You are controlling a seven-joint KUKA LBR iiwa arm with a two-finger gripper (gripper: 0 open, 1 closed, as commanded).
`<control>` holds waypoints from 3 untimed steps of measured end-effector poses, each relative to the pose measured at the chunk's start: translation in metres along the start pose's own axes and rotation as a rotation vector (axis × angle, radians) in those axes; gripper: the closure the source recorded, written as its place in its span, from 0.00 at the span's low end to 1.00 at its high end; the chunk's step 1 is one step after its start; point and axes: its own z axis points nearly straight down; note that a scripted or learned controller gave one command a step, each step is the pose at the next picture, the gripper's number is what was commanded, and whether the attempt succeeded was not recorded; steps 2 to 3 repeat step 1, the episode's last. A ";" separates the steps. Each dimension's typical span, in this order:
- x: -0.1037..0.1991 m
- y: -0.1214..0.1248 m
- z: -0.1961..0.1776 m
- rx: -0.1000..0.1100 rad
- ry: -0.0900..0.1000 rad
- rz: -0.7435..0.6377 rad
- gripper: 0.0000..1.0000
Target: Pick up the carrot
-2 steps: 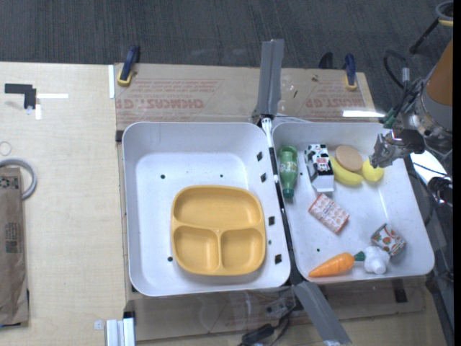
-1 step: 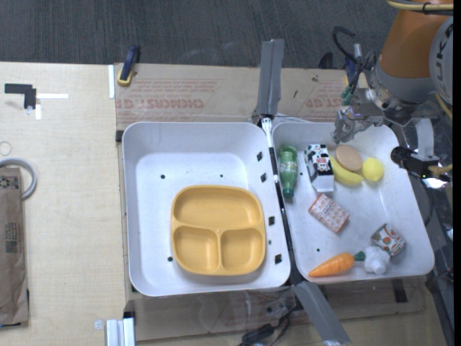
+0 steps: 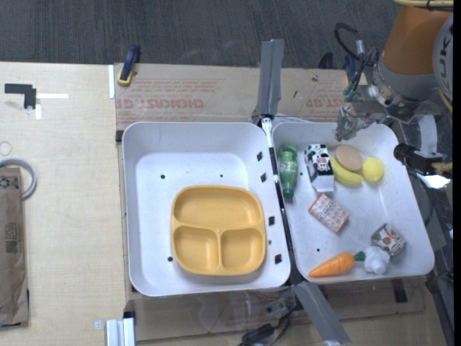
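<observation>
Two white bins sit on your bench, and the carrot (image 3: 333, 265) lies untouched at six o'clock in the right bin (image 3: 403, 215). Your gripper (image 3: 347, 125) hovers at twelve o'clock; jaw state unclear. Whole pick remains.

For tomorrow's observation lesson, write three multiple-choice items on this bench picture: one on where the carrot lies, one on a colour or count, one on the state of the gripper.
1. Where does the carrot lie?
A. on the yellow tray
B. in the right bin, near corner
C. outside both bins

2. How many compartments has the yellow tray?
A. two
B. three
C. five

3. How does the gripper stand to the carrot?
A. over the right bin's far edge, apart from it
B. clamped on it
C. pressing it down

Answers: 1 B, it rests by the right bin's near rim; 2 B, one wide and two small; 3 A, the carrot lies untouched across the bin.
</observation>
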 end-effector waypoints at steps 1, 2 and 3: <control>0.078 0.031 0.013 -0.002 0.002 -0.320 1.00; 0.078 0.031 0.013 -0.002 0.002 -0.320 1.00; 0.078 0.031 0.013 -0.002 0.002 -0.320 1.00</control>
